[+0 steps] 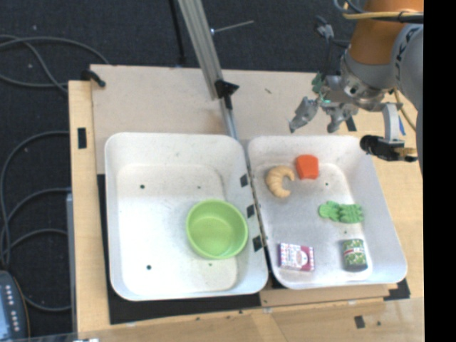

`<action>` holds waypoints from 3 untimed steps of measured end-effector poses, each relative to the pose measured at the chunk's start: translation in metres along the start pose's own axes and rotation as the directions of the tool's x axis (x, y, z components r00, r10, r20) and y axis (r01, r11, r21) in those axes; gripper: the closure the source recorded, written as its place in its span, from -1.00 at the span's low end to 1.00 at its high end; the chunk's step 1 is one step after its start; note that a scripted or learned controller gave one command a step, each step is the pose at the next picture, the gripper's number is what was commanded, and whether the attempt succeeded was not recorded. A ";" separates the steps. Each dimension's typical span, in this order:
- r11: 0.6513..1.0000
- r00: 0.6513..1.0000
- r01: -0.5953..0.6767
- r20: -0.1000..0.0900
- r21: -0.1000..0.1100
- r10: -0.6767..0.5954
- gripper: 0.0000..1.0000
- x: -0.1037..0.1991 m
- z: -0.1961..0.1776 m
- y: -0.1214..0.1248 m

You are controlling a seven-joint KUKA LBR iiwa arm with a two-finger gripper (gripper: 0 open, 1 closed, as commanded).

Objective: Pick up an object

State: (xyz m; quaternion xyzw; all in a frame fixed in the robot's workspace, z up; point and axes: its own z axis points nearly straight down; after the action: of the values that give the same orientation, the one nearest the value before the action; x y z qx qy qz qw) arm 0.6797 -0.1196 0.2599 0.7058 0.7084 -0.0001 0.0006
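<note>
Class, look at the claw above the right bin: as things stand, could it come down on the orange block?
Probably yes. The claw hangs above the bin's far rim, the orange block lies just below it, and the croissant sits beside the block, apart.

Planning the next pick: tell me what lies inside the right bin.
The right bin holds a croissant, an orange block, a green toy, a pink packet and a can. They lie apart; whatever is beneath each is covered.
</note>
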 end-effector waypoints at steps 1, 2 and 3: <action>1.000 1.000 0.000 0.001 0.000 0.000 -1.00 0.000 0.000 0.000; 1.000 1.000 -0.005 0.002 0.004 0.005 -1.00 -0.012 0.049 -0.003; 1.000 1.000 -0.002 0.002 0.005 0.002 -1.00 -0.012 0.097 0.005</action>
State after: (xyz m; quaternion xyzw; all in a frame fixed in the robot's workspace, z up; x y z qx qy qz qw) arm 0.6845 -0.1313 0.1631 0.7064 0.7078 -0.0023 -0.0003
